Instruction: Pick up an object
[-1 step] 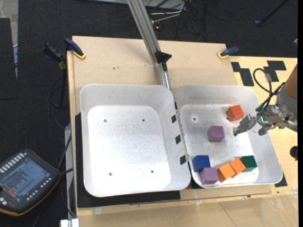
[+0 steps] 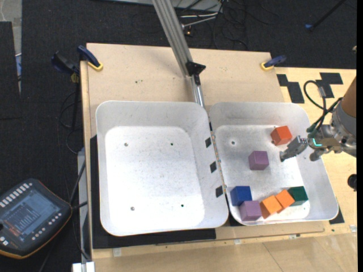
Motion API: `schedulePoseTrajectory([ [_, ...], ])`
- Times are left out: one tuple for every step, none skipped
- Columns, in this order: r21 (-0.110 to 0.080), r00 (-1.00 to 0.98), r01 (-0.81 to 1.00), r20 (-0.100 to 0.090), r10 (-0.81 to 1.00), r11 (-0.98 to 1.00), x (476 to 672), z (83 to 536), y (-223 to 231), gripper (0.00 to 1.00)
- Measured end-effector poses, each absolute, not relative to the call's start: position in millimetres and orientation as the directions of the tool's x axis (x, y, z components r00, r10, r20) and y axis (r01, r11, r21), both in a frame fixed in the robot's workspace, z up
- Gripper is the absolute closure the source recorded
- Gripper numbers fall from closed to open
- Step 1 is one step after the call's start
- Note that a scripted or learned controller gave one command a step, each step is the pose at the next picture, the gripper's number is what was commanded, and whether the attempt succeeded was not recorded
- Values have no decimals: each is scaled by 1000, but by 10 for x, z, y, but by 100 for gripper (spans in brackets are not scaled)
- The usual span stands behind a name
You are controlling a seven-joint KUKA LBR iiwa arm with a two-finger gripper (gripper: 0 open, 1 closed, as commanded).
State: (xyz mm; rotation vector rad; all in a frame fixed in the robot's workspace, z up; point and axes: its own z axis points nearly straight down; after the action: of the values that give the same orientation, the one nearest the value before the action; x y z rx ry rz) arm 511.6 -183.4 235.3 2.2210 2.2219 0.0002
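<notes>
- Along the right bin's point(image 2: 326, 177) near edge, a blue cube point(image 2: 241, 195), purple cube point(image 2: 250, 210), two orange cubes point(image 2: 277, 202) and a green cube point(image 2: 298, 195) were seen.
- A second purple cube point(image 2: 258, 160) was found mid-bin.
- The tool point(image 2: 292, 149) was seen beside the far orange cube point(image 2: 281, 135); whether its fingers were apart could not be told.

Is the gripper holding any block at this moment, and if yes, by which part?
Nothing is held. The gripper hangs above the right bin, between the orange block and the purple block, with no block between its fingers.

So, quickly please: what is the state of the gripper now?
Two-finger gripper: cannot be told; it hangs over the right white bin, beside the orange cube.
</notes>
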Motion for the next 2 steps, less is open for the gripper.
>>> schedulePoseTrajectory([
  [-6,1,1000,2,1000,-1,5069,1750,-1756,0],
  [-6,1,1000,2,1000,-1,5073,1107,-1757,0],
])
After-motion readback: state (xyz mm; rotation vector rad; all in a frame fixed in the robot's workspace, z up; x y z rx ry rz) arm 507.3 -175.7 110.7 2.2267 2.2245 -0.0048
